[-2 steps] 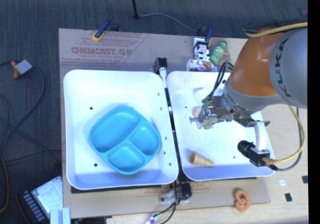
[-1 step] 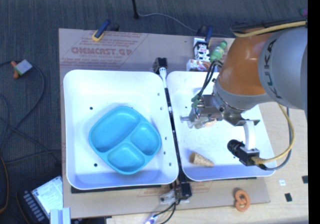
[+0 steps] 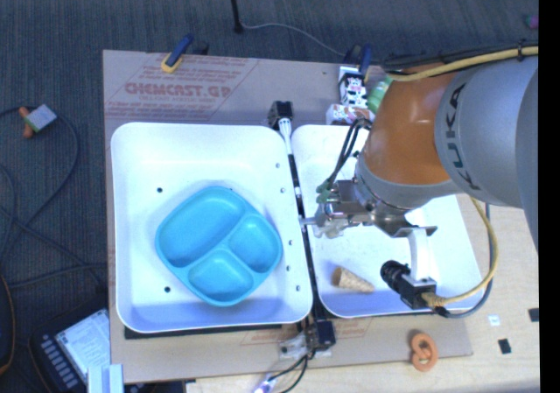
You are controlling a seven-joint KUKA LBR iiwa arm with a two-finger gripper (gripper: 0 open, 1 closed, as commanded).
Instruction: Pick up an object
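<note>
Camera view, bench: two shallow white bins sit side by side on a brown board, the left bin (image 3: 131,207) and the right bin (image 3: 472,247) meeting at a dark seam. Judged reason: one bin to draw from, one in reserve.

Camera view, my arm: I reach in from the right, the orange band (image 3: 407,133) and grey body hanging over the upper half of the right bin and hiding much of its floor.

Camera view, gripper (image 3: 328,221): low over the right bin's left edge, just beside the seam. Cables and metal parts crowd it; I cannot tell how it is set, and I see nothing in it.

Camera view, cone (image 3: 352,278): small tan cone-shaped piece lying on its side on the right bin's floor, near the front wall, below my gripper and apart from it. Judged the likeliest pick: loose, close, unobstructed.

Camera view, blue tray (image 3: 219,242): three-compartment blue dish lying flat in the left bin, angled to the walls. Broad and shallow; I judge it awkward for two fingers.

Camera view, black fitting (image 3: 407,284): dark cylinder on a cable in the right bin's front, right of the cone. Looks like rig hardware.

Camera view, stray: small orange ring (image 3: 423,351) on the board outside the bins.

Risk, judged: the cone could roll away under a descent.
</note>
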